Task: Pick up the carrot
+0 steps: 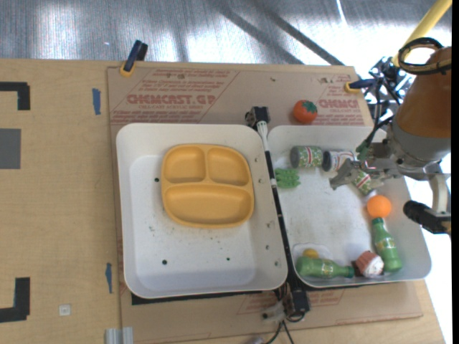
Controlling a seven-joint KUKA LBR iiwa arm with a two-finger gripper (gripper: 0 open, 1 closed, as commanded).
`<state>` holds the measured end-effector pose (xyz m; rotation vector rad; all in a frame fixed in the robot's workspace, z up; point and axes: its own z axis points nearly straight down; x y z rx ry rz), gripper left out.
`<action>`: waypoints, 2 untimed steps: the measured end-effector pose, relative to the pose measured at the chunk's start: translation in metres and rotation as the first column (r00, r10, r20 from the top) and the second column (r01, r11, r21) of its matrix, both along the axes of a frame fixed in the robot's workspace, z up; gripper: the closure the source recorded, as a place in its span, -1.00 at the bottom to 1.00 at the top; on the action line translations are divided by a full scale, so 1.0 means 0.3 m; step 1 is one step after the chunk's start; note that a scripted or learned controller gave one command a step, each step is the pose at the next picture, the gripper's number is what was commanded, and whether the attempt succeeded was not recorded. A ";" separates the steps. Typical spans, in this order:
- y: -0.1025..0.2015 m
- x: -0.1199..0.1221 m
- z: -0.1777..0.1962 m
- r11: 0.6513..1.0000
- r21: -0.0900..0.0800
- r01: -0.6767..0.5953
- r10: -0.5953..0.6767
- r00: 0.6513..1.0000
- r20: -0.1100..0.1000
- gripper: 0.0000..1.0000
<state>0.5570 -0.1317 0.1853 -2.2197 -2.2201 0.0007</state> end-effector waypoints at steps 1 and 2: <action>0.057 -0.222 -0.191 0.981 0.000 0.196 -0.196 0.981 -0.001 -1.00; 0.133 -0.256 -0.330 0.888 0.000 0.460 -0.460 0.888 0.003 -1.00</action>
